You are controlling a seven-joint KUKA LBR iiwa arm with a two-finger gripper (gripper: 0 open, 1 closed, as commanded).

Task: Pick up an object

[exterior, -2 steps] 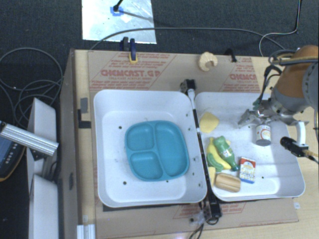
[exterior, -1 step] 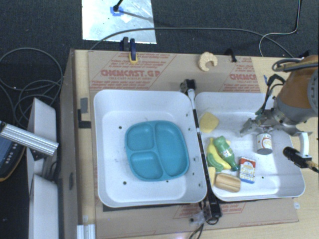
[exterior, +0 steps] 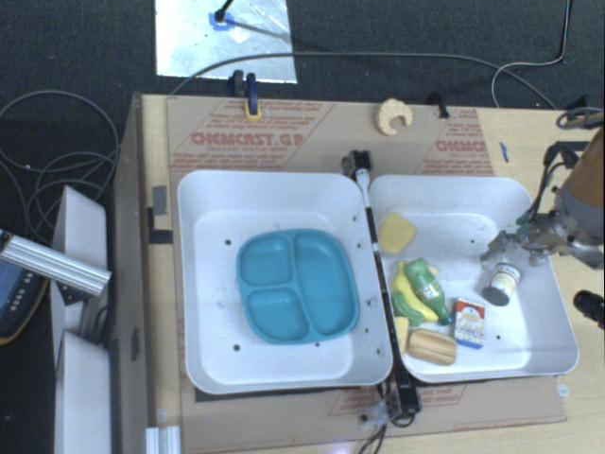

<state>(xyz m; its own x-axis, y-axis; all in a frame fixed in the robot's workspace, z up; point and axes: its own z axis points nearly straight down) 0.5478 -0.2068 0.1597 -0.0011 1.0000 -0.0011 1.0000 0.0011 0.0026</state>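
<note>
From here I see my gripper point(exterior: 506, 253) low over the right bin point(exterior: 544, 348), near its right edge, just above a small jar point(exterior: 502, 283). I can't tell the state of the fingers. Nothing is lifted: jar, green bottle point(exterior: 427, 288), red carton point(exterior: 469, 323) and bread-like block point(exterior: 433, 347) all lie in that bin. The grasp remains.

Left bin point(exterior: 203, 253) holds blue divided tray point(exterior: 298, 286). Right bin point(exterior: 548, 334): yellow and green toys, small box point(exterior: 469, 323), bread-like block point(exterior: 432, 347). Gripper point(exterior: 502, 270) over small can point(exterior: 501, 285).
</note>
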